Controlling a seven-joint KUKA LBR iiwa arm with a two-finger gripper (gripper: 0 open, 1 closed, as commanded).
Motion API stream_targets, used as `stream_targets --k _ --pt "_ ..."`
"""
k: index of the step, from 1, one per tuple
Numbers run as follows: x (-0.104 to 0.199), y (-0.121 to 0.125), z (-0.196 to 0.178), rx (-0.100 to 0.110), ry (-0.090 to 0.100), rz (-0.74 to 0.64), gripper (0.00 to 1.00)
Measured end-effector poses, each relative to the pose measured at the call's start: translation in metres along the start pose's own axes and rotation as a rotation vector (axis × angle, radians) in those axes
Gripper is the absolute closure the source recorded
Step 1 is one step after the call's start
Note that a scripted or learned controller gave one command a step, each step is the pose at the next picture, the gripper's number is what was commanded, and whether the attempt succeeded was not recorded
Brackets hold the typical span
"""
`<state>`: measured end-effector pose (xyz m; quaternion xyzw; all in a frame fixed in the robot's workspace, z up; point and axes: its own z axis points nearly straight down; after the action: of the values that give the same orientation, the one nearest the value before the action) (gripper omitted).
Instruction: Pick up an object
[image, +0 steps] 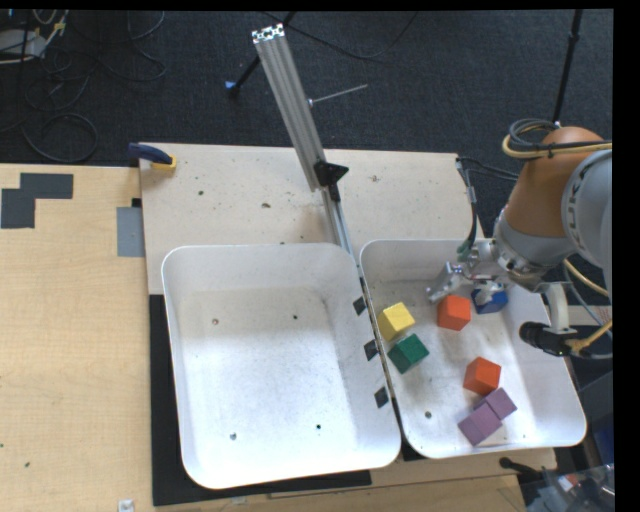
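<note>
My gripper (452, 283) hangs over the back of the right bin (415, 265), reaching in from the right. An orange cube (453, 313) lies right under it, close to its tip; whether they touch is unclear. A small blue piece (491, 298) sits just to the right of that cube, partly hidden by the wrist. A yellow cube (397, 319) and a green cube (408, 352) rest near the bin's left wall. A second orange cube (482, 376) and two purple blocks (487, 415) lie toward the front right.
The left bin (260, 340) stands beside the right one, with black clips along the shared wall. A slanted aluminium post (295, 110) rises behind the bins. Cables loop around the arm at the right.
</note>
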<state>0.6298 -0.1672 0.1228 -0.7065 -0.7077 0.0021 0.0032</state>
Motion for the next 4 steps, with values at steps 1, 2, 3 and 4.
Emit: stream_targets --k 1,2,3,4 --pt "-0.001 0.000 -0.012 -0.002 0.000 0.002 1.00" --pt "0.004 -0.001 -0.074 -0.011 -0.002 0.000 1.00" --pt "0.010 0.000 -0.134 -0.010 -0.002 0.000 1.00" --pt "0.010 0.000 -0.143 -0.006 -0.001 -0.002 1.00"
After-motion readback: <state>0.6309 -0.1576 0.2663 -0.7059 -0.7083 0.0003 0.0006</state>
